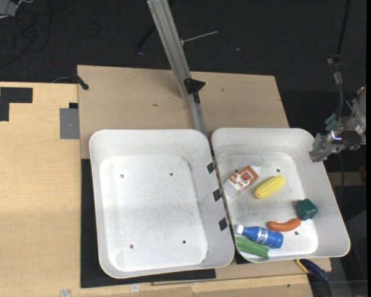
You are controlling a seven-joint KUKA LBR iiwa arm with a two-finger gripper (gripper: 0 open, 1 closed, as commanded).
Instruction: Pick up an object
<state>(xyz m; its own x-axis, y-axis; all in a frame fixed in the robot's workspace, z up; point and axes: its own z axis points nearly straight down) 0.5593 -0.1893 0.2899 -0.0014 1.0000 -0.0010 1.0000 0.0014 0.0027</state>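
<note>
The right bin (300,140) holds several small objects. A white and orange carton (243,178) lies near the bin's left wall, with a yellow corn cob (269,187) just to its right. A dark green block (307,209) sits toward the right wall. An orange carrot-like piece (283,225) lies below it, then a blue bottle (262,236) and a green pod (252,248) at the front rim. My gripper (324,145) hangs at the far right, over the right bin's back right corner, apart from all the objects.
The left bin (105,147) stands beside the right one, its rim touching it. A slanted metal rail (173,48) rises behind the bins. Bare cardboard and wooden bench lie behind and to the left.
</note>
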